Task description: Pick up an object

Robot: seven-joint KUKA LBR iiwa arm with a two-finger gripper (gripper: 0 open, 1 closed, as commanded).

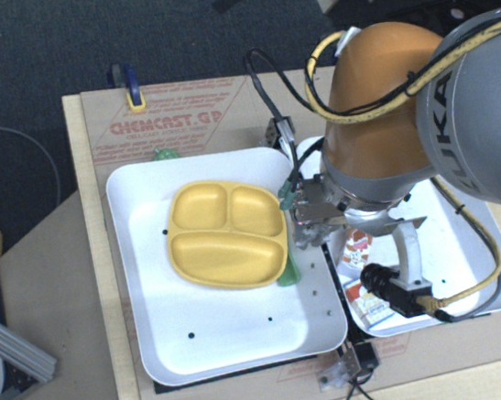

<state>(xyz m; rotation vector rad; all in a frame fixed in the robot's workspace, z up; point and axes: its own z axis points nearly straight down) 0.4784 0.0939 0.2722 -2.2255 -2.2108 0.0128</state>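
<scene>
Arm [387,120]: reaches in from the right; its orange band and grey wrist hang low over the seam between the two bins and cover much of the right one.
Gripper [314,221]: metal body seen at the right rim of the left bin, just beside the plate's right edge. The wrist above blocks the tip, so I cannot tell whether the claw is spread or pressed together. Nothing seen held.
Left bin [160,346]: holds the yellow plate and the green piece; a few small dark dots on its floor.
Yellow plate [228,235]: three compartments, lying flat in the bin's far half, toward the right.
Green piece [288,272]: small, sticking out from under the plate's near right edge, close to the bin wall. Possibly a leaf-shaped toy; too little shows.
Right bin [486,263]: mostly hidden by the arm.
Printed packet [359,248]: red and white, flat on the right bin's floor near its left wall, partly under the wrist.
Cardboard sheet [174,113]: brown with red lettering, lying under both bins.
Clamp [131,89]: blue and yellow, on the sheet's far edge.
</scene>
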